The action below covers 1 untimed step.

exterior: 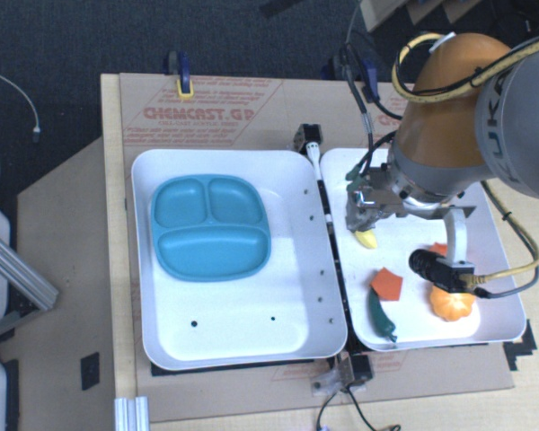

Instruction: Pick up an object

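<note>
Here, camera view, taken line by line:

Small yellow object (366,239): a little soft-looking yellow lump, shape hard to make out, lying on the floor of the right-hand shallow white bin (494,330) toward its 10 o'clock corner, just under the gripper.

Orange square block (388,284): flat-faced, near the bin's middle, at 5 o'clock from the yellow object.

Dark green elongated piece (382,317): curved and slim, at 6 o'clock from the block, just beside it.

Orange rounded fruit-like object (452,304): at 4 o'clock in the bin, partly covered by a black cable end.

Two-finger gripper (363,212): pointing down over the yellow object; whether its fingers are apart or closed I cannot tell.

Grey arm with orange band (449,88): reaches in from 2 o'clock, its bulky wrist hanging over the right bin's upper half.

Blue three-compartment plastic plate (211,227): in the left-hand white bin (242,339), toward 10 o'clock.
</note>
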Available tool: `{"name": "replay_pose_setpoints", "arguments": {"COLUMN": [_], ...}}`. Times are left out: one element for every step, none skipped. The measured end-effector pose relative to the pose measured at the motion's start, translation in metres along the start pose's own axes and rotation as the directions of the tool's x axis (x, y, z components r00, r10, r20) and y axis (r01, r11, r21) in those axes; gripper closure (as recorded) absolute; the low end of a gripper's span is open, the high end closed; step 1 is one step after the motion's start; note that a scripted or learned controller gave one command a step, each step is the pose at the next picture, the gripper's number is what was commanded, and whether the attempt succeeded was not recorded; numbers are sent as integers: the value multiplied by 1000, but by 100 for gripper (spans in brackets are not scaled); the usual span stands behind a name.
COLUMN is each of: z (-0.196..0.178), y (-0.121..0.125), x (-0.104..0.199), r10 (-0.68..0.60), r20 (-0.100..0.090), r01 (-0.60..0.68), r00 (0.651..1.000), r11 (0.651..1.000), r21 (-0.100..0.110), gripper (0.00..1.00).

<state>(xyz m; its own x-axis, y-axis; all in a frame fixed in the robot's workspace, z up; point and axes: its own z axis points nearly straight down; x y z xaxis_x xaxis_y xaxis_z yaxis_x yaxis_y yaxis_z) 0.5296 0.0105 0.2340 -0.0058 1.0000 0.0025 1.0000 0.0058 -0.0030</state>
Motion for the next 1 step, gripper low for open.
{"name": "replay_pose_setpoints", "arguments": {"z": [10], "y": [20], "x": [54], "r10": [-1], "r20": [1], "r01": [1], "r00": [1000], "r11": [1000], "r21": [-4], "gripper": [100]}}
